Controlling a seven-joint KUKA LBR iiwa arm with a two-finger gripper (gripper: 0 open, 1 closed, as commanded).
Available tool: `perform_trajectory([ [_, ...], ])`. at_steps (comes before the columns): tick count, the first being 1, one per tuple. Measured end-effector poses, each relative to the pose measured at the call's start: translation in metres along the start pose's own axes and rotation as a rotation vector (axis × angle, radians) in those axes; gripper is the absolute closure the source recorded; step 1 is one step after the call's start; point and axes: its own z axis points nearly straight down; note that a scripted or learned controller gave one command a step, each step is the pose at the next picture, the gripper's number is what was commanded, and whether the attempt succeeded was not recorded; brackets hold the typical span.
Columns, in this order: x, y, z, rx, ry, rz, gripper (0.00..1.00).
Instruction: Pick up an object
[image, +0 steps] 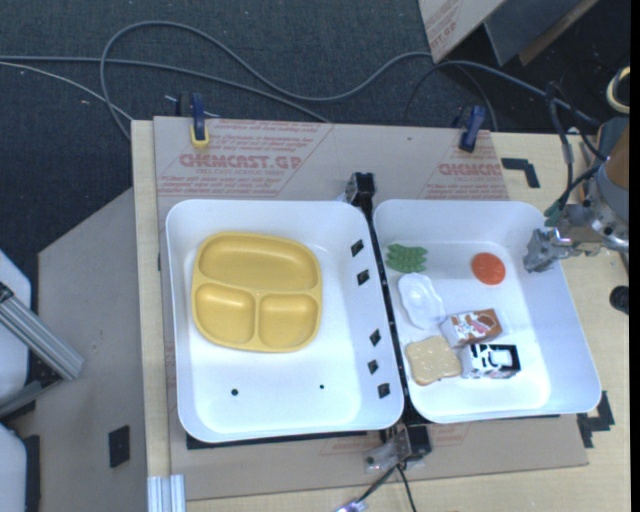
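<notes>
On the desk (250, 150) we see two shallow white bins clamped side by side, the left bin (200, 400) and the right bin (570, 340), with a black divider strip between them that seems to keep them from sliding apart. Two blue clamps at the far edge, we judge, pin the cardboard sheet under the bins. In the left bin we count one yellow divided tray (258, 291), lying flat near the far half. In the right bin we count six small things, loosely grouped toward its left and middle: one green leafy piece (406, 257), one orange-red round piece (488, 267), one white lumpy item (421, 297), one brown-and-white packet (474, 325), one slice of toast (432, 361) and one black-and-white carton (494, 359). The toast, packet and carton lie touching or nearly so; the orange-red piece sits apart, which in our judgement makes it the easier thing to pick. The tool (545, 250) hangs over the right bin's right rim, near that round piece but clear of it. We see nothing between its fingers, and we cannot tell how far they stand apart.
</notes>
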Motion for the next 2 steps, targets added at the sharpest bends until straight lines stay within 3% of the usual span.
perform_trajectory([
  [1,0.000,0.001,-0.017,0.004,0.001,0.000,1.00],
  [2,0.051,-0.003,-0.027,0.008,0.006,-0.005,1.00],
])
